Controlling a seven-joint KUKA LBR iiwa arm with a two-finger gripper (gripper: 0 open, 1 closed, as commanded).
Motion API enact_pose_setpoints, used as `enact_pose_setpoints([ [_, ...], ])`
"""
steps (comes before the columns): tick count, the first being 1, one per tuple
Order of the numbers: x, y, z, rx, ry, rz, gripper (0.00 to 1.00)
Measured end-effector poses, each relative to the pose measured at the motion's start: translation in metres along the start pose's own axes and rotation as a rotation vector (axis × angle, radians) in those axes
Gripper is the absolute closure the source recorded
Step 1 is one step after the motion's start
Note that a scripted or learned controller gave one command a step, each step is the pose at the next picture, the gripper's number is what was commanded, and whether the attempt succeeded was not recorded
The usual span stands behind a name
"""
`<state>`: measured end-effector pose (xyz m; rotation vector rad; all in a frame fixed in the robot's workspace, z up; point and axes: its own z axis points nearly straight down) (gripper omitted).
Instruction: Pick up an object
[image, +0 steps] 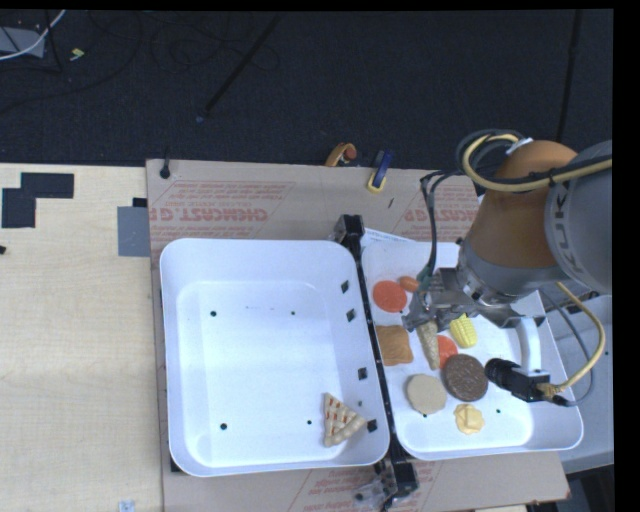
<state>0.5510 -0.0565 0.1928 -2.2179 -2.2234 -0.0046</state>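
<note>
Tan toast (395, 346) just beside gripper (424, 318), poss. touching, R bin (515, 432).

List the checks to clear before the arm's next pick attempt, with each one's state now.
1. The gripper is over the right white bin: ok.
2. Candidates lie close beside it, the tan toast-like slab and the yellow corn piece: ok.
3. Room around them: not ok; the brown round disc and the pale round disc crowd in.
4. Something already gripped: cannot tell.
5. Easier target away from clutter, the tan waffle-like wedge alone in the left white bin: ok.
</note>
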Motion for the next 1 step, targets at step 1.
enact_pose_setpoints([
  [1, 0.0607, 0.0568, -0.0171, -0.001, -0.001, -0.004, 1.0],
])
